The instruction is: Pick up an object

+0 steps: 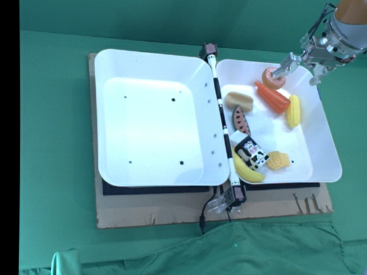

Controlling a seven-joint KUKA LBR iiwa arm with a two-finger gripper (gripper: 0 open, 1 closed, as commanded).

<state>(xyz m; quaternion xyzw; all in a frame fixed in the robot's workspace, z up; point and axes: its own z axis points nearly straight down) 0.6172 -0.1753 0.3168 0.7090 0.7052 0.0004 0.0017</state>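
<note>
The right bin holds several toy foods. A pink donut lies at the back, an orange carrot beside it, and a yellow corn cob to the right. A bread roll, a watermelon slice, a cow-print carton, a banana and a yellow chip piece lie nearer the front. My gripper hangs above the bin's back right part, its fingers spread and open, with nothing between them. One fingertip is just over the donut.
The left bin stands beside the right one, split by a black and white divider bar. Both rest on a cardboard sheet over green cloth. A small clip and cable sit at the front of the bar.
</note>
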